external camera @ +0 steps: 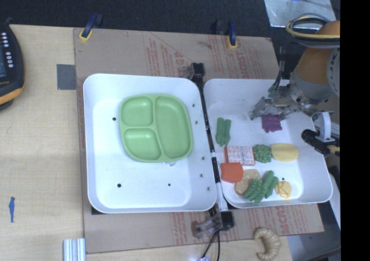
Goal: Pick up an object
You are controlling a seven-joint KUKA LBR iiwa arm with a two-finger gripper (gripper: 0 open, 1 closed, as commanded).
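Jaws (270, 109) are hovering low in the right bin (231, 95), right over a purple toy (272, 122) that looks like a bunch of grapes; whether they are spread or closed I cannot tell, and nothing is visibly sitting between them. Two shallow white bins are lying side by side on the desk (40, 155).

One green three-compartment plate (156, 128) is resting in the left bin (98, 155), with nothing in its compartments.

Play food is crowding the near half of the right bin. One green pepper-like piece (223, 131) is lying by the bin's left wall. One pink-and-white wafer block (239, 154) is sitting just beside one small broccoli piece (262, 153), which is touching one yellow lemon-like piece (284, 152). One red-orange block (232, 172) is lying below the wafer. One tan cookie (248, 181) is sitting under one green pea-pod cluster (261, 186), and one small yellow piece (283, 189) is lying just to its right.

One tan croissant-like toy (267, 242) is lying outside the bins on the desk's near edge.
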